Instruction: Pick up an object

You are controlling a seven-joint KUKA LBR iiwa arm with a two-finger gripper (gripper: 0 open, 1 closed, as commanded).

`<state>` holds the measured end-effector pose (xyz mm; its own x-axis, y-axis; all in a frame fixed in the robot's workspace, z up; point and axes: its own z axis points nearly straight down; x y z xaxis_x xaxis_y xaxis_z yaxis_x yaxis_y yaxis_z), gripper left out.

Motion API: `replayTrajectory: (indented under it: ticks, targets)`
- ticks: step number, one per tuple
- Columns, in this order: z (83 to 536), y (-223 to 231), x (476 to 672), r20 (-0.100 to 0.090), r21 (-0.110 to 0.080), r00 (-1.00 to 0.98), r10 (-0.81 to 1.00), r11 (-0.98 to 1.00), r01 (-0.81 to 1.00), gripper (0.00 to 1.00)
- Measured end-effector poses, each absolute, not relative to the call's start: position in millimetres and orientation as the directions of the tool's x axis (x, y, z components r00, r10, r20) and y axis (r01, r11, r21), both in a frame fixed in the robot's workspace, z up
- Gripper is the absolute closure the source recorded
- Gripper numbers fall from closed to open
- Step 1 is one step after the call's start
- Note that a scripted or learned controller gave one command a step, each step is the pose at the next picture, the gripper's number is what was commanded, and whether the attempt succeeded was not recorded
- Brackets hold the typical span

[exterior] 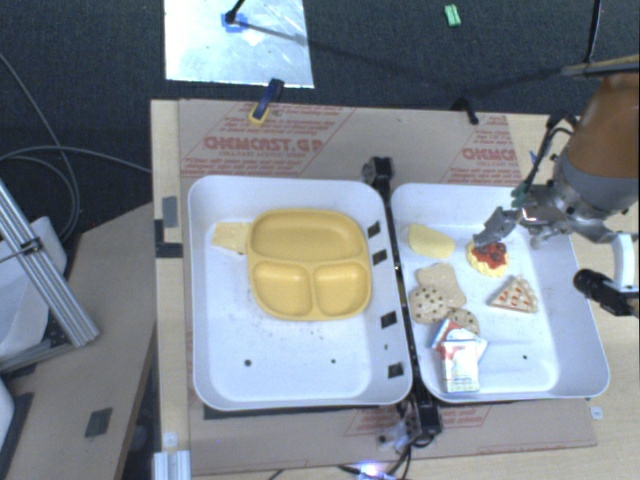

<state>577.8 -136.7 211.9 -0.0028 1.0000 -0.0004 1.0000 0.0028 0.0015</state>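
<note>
The right bin (570,268) holds several toy foods. A pale yellow piece (430,240) lies at its far left. A red and yellow round item (488,259) sits near the middle, with a pizza slice (514,296) to its right. Two brown speckled cookies (437,292) (461,320) lie toward the front, beside a red and white carton (459,360). My gripper (495,230) reaches in from the right and hangs just over the far edge of the red and yellow item. Nothing is visibly held in it.
The left bin (215,348) holds a yellow divided plate (305,265) and a pale yellow slab (230,236) at the plate's left edge. A black divider with clips (392,268) runs between the bins. A metal frame (40,268) stands off the bench at the left.
</note>
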Motion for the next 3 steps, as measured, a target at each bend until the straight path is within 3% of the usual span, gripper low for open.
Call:
replayTrajectory:
  ticks: [1, 2, 3]
  targets:
    - [94.3, -210.5, 605.3, -0.002, -0.004, 0.003, 1.0, -0.003, 1.0, 0.0]
    - [84.7, -154.6, 652.3, 0.0, 0.004, -0.01, 1.0, 0.01, 1.0, 0.0]
    - [84.4, -186.1, 606.5, -0.002, -0.001, 0.002, 1.0, -0.002, 1.0, 0.0]
